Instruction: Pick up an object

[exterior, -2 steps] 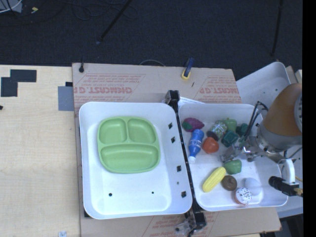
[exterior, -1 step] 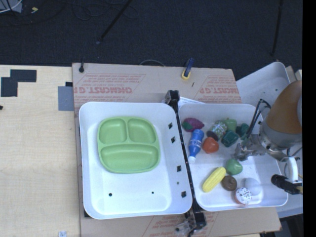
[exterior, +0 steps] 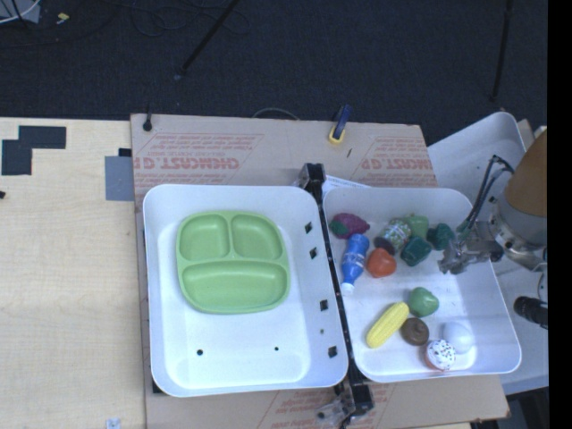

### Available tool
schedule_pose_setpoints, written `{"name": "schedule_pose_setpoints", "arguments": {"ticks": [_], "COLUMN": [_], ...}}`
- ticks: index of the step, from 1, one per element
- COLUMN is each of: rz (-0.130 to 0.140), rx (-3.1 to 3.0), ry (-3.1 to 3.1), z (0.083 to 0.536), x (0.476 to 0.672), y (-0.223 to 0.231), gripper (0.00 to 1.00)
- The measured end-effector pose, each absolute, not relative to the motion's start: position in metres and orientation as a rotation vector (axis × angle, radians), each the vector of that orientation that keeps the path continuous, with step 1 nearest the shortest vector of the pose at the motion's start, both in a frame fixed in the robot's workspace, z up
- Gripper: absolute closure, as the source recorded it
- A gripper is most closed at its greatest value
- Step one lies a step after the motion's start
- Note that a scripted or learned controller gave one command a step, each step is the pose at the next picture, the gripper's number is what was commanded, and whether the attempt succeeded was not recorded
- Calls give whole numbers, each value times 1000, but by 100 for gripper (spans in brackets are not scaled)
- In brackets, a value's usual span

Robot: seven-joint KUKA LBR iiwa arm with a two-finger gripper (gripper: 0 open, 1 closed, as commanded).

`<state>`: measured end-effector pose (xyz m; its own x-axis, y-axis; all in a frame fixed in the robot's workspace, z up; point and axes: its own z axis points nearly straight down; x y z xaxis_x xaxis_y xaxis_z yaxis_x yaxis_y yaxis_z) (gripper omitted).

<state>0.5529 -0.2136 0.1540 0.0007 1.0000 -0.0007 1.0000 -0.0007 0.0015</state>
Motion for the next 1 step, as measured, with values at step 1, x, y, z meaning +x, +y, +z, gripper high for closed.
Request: {"name": "schedule_pose_setpoints", "arguments": {"ticks": [1], "rz": [3], "rx": [2218], "ry": [2219], "z": [218], "x": [556], "y": [-214], "gripper": [100]}}
